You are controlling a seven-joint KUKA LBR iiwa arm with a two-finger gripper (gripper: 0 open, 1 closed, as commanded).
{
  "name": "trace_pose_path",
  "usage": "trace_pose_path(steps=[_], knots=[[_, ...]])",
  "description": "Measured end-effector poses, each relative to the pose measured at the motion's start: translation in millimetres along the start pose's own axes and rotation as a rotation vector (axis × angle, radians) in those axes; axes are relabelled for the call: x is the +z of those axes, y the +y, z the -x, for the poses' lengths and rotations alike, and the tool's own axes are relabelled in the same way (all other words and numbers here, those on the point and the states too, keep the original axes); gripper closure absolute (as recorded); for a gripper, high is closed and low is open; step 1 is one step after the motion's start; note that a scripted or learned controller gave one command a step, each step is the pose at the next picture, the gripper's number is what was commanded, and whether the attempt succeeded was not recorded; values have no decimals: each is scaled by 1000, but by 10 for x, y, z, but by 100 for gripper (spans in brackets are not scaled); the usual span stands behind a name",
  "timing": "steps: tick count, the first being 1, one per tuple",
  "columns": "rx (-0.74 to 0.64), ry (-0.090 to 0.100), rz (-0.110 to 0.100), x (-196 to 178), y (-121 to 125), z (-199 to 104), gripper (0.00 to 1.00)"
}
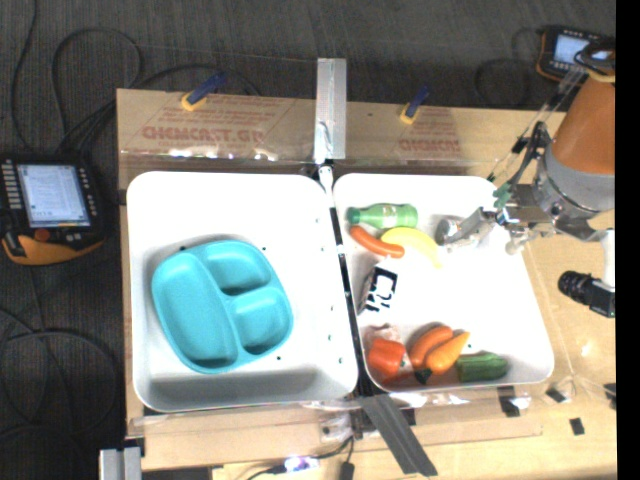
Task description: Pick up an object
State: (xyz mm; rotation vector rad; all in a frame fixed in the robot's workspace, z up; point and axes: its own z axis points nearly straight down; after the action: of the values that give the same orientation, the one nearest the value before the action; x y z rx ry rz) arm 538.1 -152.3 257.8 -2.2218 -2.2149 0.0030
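My gripper (452,233) hangs over the upper part of the right bin (520,298), just right of a yellow banana (413,243). Beside the banana lie a green bottle (382,215) and a red-orange sausage-like piece (374,241). A small black card with white marks (379,290) lies near the bin's left wall. Along the front edge sit a red vegetable (385,356), two orange carrots (438,345) and a green cucumber (483,367). Nothing hangs from the gripper.
The left bin (150,208) holds a teal divided plate (220,303). A divider wall (343,278) separates the bins. The arm (585,158) comes in over the right bin's upper right corner. The right bin's middle is bare white floor.
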Motion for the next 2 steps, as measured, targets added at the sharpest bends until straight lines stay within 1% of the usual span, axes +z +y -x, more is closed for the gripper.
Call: trace_pose_path(steps=[1,2], knots=[[87,-3,3,-859,329,-48,0],[110,-1,1,-789,89,-306,0]])
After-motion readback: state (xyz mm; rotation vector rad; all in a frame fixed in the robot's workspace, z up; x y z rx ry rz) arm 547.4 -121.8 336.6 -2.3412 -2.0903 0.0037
